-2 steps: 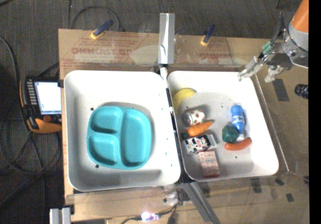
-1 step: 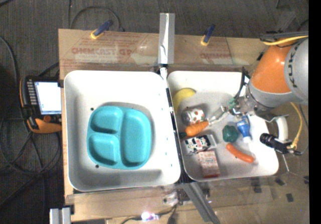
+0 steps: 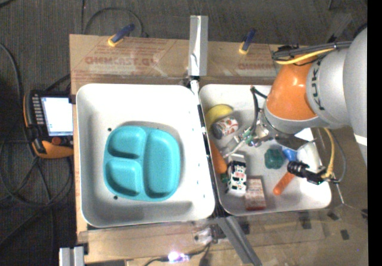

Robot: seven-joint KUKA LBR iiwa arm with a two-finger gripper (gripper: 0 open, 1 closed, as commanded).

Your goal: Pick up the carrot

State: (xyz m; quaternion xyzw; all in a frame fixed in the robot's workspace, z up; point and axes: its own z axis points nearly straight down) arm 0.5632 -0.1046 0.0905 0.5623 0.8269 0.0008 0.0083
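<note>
Orange carrot (image 3: 218, 156): one, against right bin's (image 3: 322, 202) left wall, partly hidden by clutter. One teal divided tray (image 3: 143, 162) mid left bin (image 3: 89, 139). One gripper (image 3: 250, 136) over right bin; finger opening hard to make out, can't tell.

Glossy plastic teal tray (image 3: 143, 162), matt white bins (image 3: 89, 139)

A turquoise plate (image 3: 143, 162) sits in a white bin (image 3: 89, 110); the carrot (image 3: 218, 158) is orange, the banana (image 3: 218, 112) yellow, the arm (image 3: 322, 89) grey and orange.
</note>
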